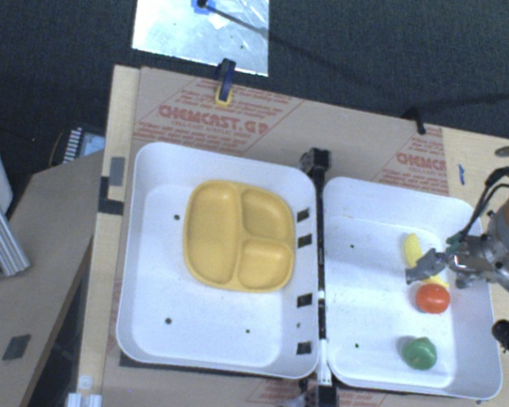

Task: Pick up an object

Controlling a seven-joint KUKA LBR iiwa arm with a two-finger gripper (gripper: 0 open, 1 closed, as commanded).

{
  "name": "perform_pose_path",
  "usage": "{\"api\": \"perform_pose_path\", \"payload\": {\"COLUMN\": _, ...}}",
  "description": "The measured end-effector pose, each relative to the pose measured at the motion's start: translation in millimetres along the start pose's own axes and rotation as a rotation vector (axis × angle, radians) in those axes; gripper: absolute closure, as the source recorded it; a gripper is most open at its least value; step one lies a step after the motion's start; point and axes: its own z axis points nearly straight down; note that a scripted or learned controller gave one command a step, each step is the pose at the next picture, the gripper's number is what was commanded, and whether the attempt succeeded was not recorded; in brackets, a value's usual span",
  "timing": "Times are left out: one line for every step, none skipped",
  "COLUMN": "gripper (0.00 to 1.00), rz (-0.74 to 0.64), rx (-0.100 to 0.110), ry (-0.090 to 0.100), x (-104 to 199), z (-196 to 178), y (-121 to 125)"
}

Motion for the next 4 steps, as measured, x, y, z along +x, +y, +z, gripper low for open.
{"api": "perform_pose_path", "payload": {"gripper": 0.00, "rz": -0.003, "rx": -0.012, "ry": -0.003, "x": 0.3, "z": -6.0, "y": 3.1}}
{"api": "perform_pose_path", "payload": {"gripper": 0.00, "rz": -0.002, "rx": -0.008, "ry": -0.001, "x": 2.1, "z": 51.7, "y": 12.1}}
{"api": "perform_pose_path", "payload": {"gripper": 0.00, "rz": -0.001, "rx": -0.009, "ry": -0.002, "x": 2.5, "z": 96.1, "y": 12.7}}
{"api": "perform_pose_path", "payload": {"gripper": 1.00, "rz": 0.000, "rx": -0.014, "ry": -0.004, "x": 1.9, "z": 83.0, "y": 14.0}}
